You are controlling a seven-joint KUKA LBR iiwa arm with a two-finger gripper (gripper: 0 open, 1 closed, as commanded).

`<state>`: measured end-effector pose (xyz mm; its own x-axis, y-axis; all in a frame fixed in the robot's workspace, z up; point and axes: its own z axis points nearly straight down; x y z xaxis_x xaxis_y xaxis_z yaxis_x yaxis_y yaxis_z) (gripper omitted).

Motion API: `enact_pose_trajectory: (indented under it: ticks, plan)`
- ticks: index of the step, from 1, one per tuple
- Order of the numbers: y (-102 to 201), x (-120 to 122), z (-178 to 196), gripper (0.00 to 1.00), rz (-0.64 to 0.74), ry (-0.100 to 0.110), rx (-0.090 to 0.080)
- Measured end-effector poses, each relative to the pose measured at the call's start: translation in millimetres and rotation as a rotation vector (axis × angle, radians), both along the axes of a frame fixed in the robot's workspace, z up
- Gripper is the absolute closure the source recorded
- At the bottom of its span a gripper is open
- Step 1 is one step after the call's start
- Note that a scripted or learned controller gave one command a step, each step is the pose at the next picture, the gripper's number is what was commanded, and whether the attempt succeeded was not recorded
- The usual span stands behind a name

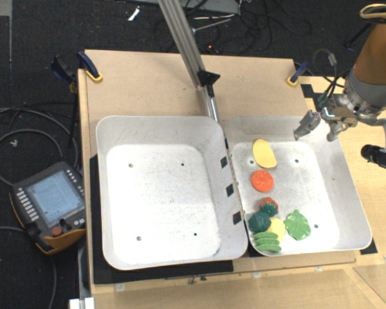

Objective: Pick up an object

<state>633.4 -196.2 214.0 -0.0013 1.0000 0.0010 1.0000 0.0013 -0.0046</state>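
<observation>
White plastic forms two shallow bins set side by side on the desk (154, 85). Left bin (116, 131); right bin (338, 192), which carries all the small items, grouped along its left side and near corner. From far to near: a yellow piece (264, 153), an orange-red round piece (262, 181), a small red piece (268, 205) touching a dark green piece (259, 222), a pale yellow piece (278, 228), a ridged light green piece (266, 240) and a leafy green piece (297, 224).

Pincer (321, 127), carried by the arm (373, 63) entering from the right, hangs above the far rim of the right bin, its two fingers apart with nothing between them. It stands well apart from every item; the yellow piece is nearest.

Likely hazards, judged from this layout: the near-corner items lie touching or just beside one another, so a descent there could catch two at once or push neighbours aside. The yellow and orange-red pieces look low and flat, so the fingers may slide over them. Items close to the left wall leave little room for a finger on that side.
</observation>
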Motion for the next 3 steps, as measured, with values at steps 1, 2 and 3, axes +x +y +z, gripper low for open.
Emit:
enact_pose_trajectory:
  ticks: [1,2,3]
  plan:
    - [0,1,3,0.0,0.002,-0.003,-0.001]
    - [3,2,-61,0.0,0.001,0.001,0.0]
    - [4,1,-115,0.0,0.001,0.0,0.0]
